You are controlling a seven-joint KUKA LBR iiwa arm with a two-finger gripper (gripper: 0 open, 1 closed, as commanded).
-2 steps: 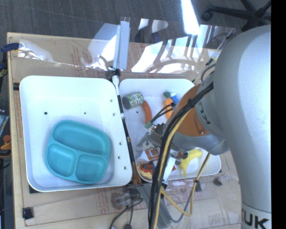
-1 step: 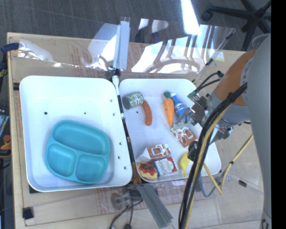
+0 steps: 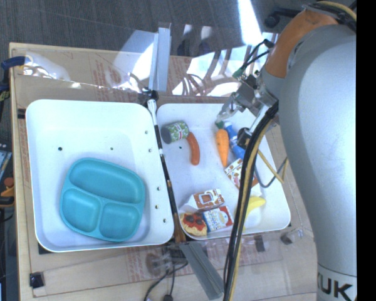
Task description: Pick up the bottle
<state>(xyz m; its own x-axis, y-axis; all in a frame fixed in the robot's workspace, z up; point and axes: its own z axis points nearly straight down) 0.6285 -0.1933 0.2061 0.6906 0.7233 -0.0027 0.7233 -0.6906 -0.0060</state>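
We record the grey arm (image 3: 319, 143) occupying the right of the frame, its orange band at the upper right. Two white bins sit side by side on the bench. The left bin (image 3: 81, 115) holds one turquoise compartment tray (image 3: 103, 199), lying flat in its lower half. The right bin (image 3: 203, 115) holds the smaller items. Two printed snack packets (image 3: 212, 209) and a pizza slice (image 3: 193, 224) lie at its lower edge, and a yellow banana (image 3: 255, 204) at the lower right. A red-and-white packet (image 3: 235, 171) is at mid-right, and an orange carrot (image 3: 222, 146) and a reddish sausage (image 3: 193, 148) lie near the centre. A green-labelled can (image 3: 175, 132) lies on its side by the divider. The pincer (image 3: 227, 116) hangs over the upper right part of this bin, above the carrot's top end; we cannot tell whether it is open or closed. The bottle (image 3: 239, 142), blue and partly hidden by a black cable (image 3: 247, 168), lies just right of the carrot, just below and right of the pincer, not gripped.
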